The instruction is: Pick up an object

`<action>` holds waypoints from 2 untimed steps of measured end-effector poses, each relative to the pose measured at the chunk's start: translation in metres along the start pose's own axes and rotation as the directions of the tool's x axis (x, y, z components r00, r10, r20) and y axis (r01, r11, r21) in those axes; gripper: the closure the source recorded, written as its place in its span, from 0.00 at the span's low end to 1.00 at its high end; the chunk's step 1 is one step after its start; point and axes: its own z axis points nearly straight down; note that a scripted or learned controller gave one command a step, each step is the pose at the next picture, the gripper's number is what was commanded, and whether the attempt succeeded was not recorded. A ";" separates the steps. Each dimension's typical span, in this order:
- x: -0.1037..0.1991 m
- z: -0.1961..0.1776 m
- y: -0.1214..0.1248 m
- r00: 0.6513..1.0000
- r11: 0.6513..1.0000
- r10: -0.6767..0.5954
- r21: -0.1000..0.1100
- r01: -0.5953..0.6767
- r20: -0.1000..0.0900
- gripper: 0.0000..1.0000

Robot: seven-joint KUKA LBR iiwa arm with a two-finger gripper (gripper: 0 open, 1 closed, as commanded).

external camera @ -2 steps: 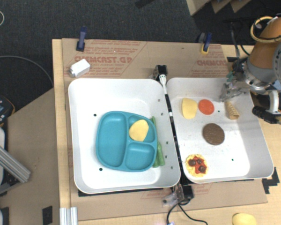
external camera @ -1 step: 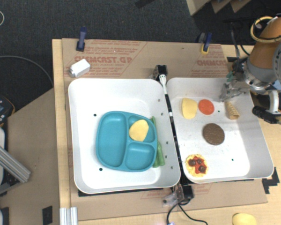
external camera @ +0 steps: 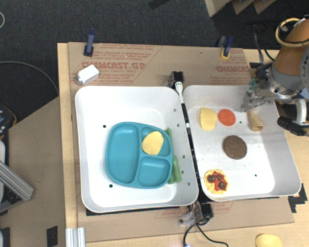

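Camera view: the pincer point(external camera: 251, 103) hangs at the upper right of the frame, over the top edge of the right bin point(external camera: 278, 181), with the arm point(external camera: 293, 55) coming in from the right. Whether it is wide or narrow I cannot tell; it is small and dark against the bin wall, and nothing visibly sits in it.

The nearest candidate is a tan cone-shaped piece point(external camera: 255, 121), lying just below the pincer on the bin floor. To its left sit an orange-red disc point(external camera: 226, 117) and a pale yellow piece point(external camera: 208, 119), close together and possibly touching. Lower down are a brown round patty point(external camera: 235, 147) and, at the bin's bottom edge, a small pizza-like piece point(external camera: 217, 181).

The left bin point(external camera: 92, 153) holds a teal divided tray point(external camera: 126, 156) with a yellow piece point(external camera: 153, 143) in its upper right compartment and a green strip point(external camera: 173, 163) along the tray's right side.

Risks, as I judge them: the cone lies on its side near the bin's upper wall, so it may roll away, or the descent may clip the rim. The flat discs give little to grip. The worktop point(external camera: 144, 60) beyond is cardboard.
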 end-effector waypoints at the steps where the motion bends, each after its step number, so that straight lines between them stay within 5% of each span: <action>1: 0.000 0.000 0.000 1.000 1.000 0.000 0.000 0.000 0.000 1.00; 2: 0.000 0.000 0.000 1.000 1.000 0.000 0.000 0.000 0.000 1.00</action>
